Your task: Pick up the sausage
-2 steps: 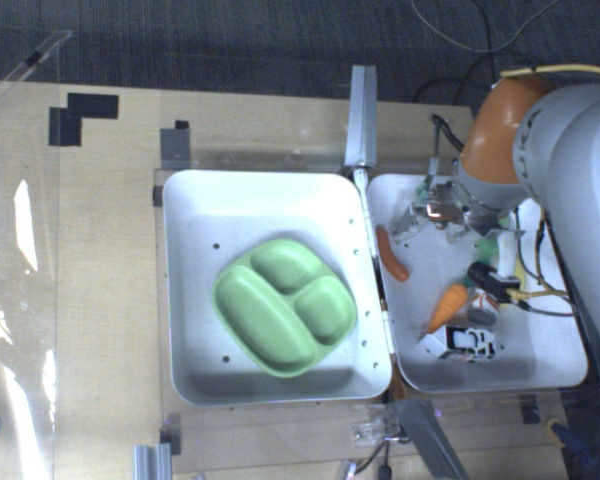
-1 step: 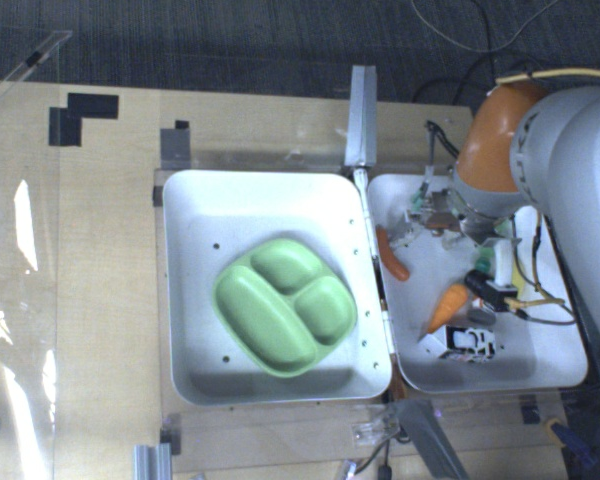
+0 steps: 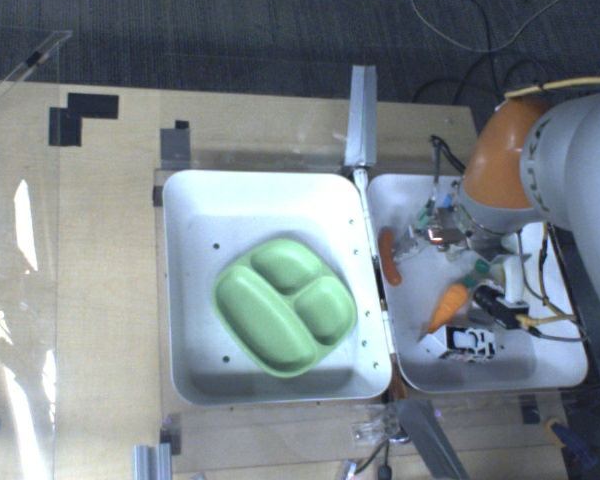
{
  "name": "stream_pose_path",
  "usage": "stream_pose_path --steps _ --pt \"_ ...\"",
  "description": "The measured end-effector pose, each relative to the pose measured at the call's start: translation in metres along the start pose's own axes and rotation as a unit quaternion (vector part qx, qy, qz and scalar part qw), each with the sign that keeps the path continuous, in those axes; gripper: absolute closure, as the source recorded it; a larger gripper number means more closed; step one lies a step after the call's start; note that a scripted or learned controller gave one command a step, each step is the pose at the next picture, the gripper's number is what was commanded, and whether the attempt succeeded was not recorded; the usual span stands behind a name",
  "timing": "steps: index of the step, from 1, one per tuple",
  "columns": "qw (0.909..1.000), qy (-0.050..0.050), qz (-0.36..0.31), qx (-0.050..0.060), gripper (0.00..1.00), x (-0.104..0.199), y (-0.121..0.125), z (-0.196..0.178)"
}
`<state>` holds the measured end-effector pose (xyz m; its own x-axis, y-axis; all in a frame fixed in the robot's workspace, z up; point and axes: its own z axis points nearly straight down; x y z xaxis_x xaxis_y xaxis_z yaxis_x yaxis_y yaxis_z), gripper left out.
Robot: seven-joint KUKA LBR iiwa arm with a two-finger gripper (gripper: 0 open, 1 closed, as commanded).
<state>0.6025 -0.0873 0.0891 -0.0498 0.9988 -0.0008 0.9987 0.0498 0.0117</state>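
Sausage (image 3: 388,256) lies along the left wall of the right bin (image 3: 550,366), just left of the gripper (image 3: 432,233) and apart from it. Gripper state cannot be told. A carrot (image 3: 447,308) lies nearer the bin's middle.

Both bins were plain white, left bin (image 3: 185,268) and right bin (image 3: 550,368). The divided plate (image 3: 285,306) was a soft pastel green all over. The sausage (image 3: 388,257) looked reddish-orange, the carrot (image 3: 446,308) brighter orange with a green top. The arm (image 3: 570,158) was grey with that orange band, the bench (image 3: 80,298) pale wood with black squares.
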Motion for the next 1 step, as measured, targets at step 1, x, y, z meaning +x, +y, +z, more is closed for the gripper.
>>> stream_pose_path --steps 1 --pt "0.9999 0.002 -0.001 0.01 0.0 -0.0106 0.0623 0.003"
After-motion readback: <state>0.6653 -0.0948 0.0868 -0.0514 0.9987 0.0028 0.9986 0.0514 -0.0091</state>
